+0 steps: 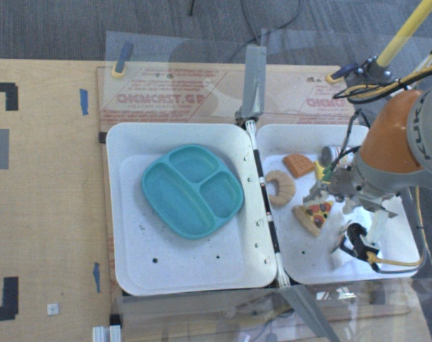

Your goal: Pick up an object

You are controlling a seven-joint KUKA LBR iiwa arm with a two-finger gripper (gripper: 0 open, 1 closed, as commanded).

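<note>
My gripper (328,191) hangs low over the middle of the right bin (394,251), reaching in from the right. Just below and left of it lies a toy pizza slice (312,216). A tan half-ring bagel piece (280,187) lies near the bin's left wall. Behind the gripper, an orange wedge (299,164) and a small yellow piece (319,170) lie close together. A grey round object (328,152) sits at the back, partly hidden by the arm. I see nothing held in the gripper.
The left bin (130,262) holds a teal divided plate (192,189). A raised divider (262,205) separates the two bins. The arm's orange band (391,144) covers the right bin's far right side.
</note>
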